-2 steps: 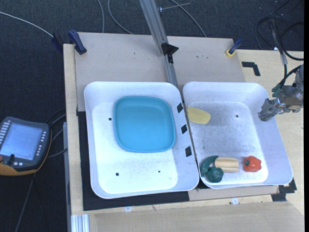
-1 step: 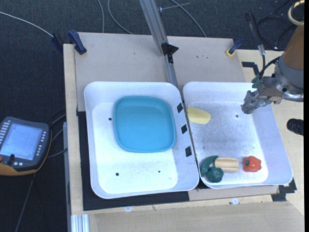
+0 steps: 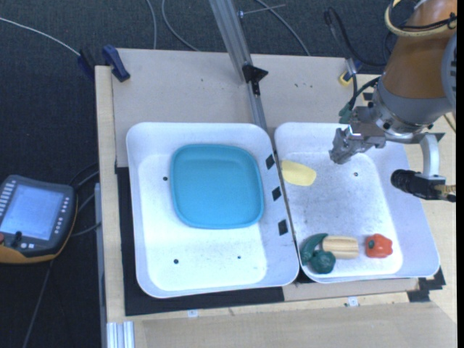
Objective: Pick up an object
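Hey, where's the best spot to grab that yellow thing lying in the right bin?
Probably across the narrow width of the flat yellow piece, coming straight down. It lies flat near the right white bin's left wall, apart from other items, so come in from its open right side.

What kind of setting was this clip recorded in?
Most likely a robotics lab test bench. Two white bins sit side by side on a wooden bench, a handheld control pendant lies on the dark carpet, and loose cables trail across the floor.
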